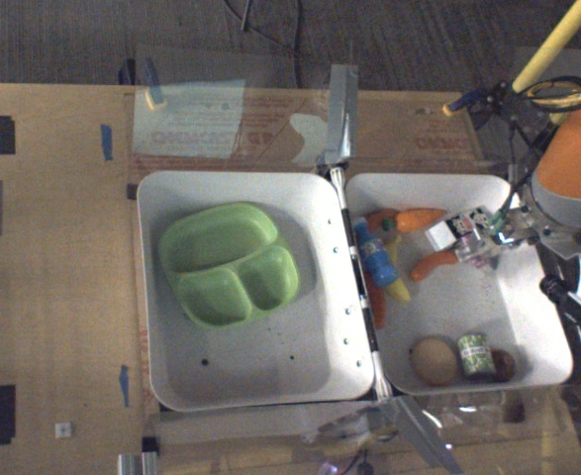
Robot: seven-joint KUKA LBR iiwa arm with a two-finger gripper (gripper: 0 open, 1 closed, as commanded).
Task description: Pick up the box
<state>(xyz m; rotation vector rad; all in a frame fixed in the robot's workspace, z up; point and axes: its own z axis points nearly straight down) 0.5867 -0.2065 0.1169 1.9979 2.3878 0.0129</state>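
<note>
Item: small white box at gripper, grip state indiscernible; risk: nudged against adjacent orange carrot, box slides away ungrasped.

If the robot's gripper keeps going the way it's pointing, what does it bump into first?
Probably the small white box, right at the gripper tip, which points left. Behind it lies an orange carrot. Height is hard to judge from above.

Your wooden worktop, two white bins side by side mid-frame, blue tape strips and black marks at left.
</note>
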